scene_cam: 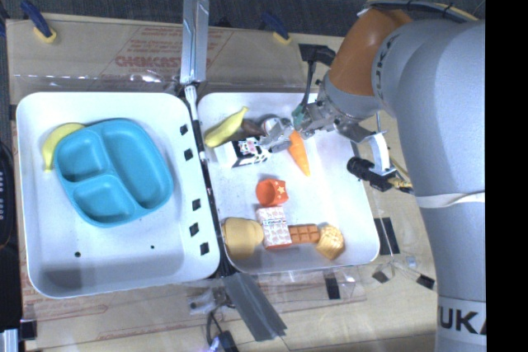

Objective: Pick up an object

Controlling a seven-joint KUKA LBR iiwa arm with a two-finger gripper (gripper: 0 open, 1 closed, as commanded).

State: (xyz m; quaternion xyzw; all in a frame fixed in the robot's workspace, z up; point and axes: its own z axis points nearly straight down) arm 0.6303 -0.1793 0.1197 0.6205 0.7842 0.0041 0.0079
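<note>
step: approach, nothing lifted yet | two-finger gripper [285, 128] low in right white bin [346, 202], whether spread or clenched could not be told | orange plastic carrot [299, 152] just beside it | next: settle over carrot, clamp, raise

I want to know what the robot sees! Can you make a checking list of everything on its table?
Surface: two white bins, left bin and right bin, on a bench.
Job's things: right bin holds a banana, carrot, orange cup, a black-and-white toy, a small box and bread-like toys.
Clutter: blue divided tray in the left bin, a yellow thing tucked beside it.
Grippers: gripper low over the right bin's far end, by the carrot.
Cables: black cable along the wrist.
Surroundings: dark carpet, blue clamps.
</note>
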